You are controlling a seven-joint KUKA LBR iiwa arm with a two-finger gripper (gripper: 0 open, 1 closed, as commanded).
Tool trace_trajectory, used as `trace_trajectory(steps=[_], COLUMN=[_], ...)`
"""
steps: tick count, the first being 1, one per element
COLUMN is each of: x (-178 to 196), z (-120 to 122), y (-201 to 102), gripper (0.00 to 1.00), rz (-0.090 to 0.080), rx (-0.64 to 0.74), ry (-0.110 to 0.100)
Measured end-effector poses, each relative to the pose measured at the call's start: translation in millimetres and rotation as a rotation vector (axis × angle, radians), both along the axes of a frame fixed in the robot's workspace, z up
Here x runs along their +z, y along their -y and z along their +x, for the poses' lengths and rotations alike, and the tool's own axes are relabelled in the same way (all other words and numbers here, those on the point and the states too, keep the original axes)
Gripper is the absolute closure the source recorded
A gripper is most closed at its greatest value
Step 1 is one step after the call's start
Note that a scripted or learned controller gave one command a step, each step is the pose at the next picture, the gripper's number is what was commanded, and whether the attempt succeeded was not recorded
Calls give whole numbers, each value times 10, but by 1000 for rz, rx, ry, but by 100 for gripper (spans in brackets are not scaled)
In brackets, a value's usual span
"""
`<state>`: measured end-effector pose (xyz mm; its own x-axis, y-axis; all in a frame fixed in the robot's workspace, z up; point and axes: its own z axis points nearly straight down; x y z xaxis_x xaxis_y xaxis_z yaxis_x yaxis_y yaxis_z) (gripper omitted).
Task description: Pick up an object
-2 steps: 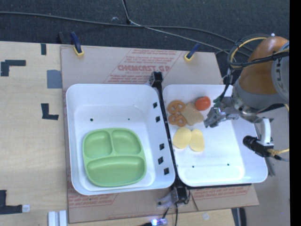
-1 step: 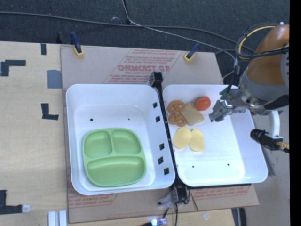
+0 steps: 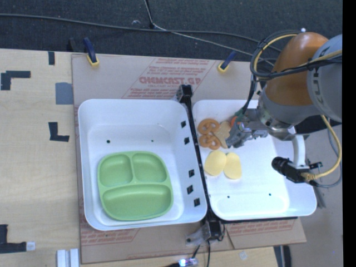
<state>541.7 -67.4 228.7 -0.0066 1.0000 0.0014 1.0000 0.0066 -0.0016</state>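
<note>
The pretzel (image 3: pixel 209 133) lies flat in my right bin (image 3: pixel 289 204), long axis toward the far wall, on a wooden desk (image 3: pixel 33 166) against dark carpet (image 3: pixel 83 4). Gripper (image 3: pixel 236 136) hovers beside it; I can't tell its fingers' state.

glossy plastic bins (image 3: pixel 139 113), seemingly matt green plate (image 3: pixel 135 185)

We see the green sectioned plastic plate (image 3: pixel 134 185) in the left white bin (image 3: pixel 89 115); right of it, brown pretzels (image 3: pixel 209 133) behind yellow chips (image 3: pixel 223 164).
</note>
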Motion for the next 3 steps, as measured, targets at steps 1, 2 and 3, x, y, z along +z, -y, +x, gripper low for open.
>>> trace_trajectory(steps=[1, 2, 3], x=[-54, -109, -192], z=[114, 18, 68], y=[-554, -1073, -1579], gripper=[100, 100, 100], rz=[0, 0, -1], rx=[1, 0, 0], ry=[0, -1, -1])
